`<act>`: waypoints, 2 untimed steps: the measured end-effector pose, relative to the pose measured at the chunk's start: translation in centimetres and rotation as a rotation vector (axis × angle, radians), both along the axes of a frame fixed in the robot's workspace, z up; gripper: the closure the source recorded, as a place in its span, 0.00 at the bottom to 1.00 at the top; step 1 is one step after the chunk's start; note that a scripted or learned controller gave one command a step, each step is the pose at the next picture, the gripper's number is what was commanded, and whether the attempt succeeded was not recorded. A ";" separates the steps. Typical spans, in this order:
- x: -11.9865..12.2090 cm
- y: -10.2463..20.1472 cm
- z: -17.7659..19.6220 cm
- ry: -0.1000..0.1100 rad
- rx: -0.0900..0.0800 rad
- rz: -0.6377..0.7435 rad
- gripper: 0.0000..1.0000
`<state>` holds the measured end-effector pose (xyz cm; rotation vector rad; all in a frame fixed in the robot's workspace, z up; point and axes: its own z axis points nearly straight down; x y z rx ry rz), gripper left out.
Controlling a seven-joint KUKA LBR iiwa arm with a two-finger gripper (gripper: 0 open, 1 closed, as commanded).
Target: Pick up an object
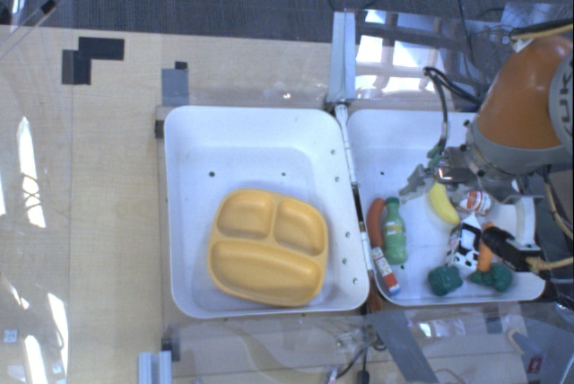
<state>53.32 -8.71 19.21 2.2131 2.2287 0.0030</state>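
The gripper, whose opening cannot be told from this slant, hangs low in the right bin just above the yellow banana, which lies directly beneath with its long axis running up-left to down-right.

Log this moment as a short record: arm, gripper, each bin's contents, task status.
arm: reaches in from the right, over the right bin
gripper: low over the right bin, next to the banana; finger state unclear
left bin: holds a yellow divided tray
right bin contents: green bottle, red sausage-like item, banana, two green broccoli-like pieces, black-and-white toy
task status: nothing visibly held
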 end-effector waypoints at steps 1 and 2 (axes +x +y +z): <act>3.8 -7.1 -5.6 0.000 -0.001 -0.017 0.00; 5.3 -9.2 -10.4 -0.010 -0.004 0.089 0.00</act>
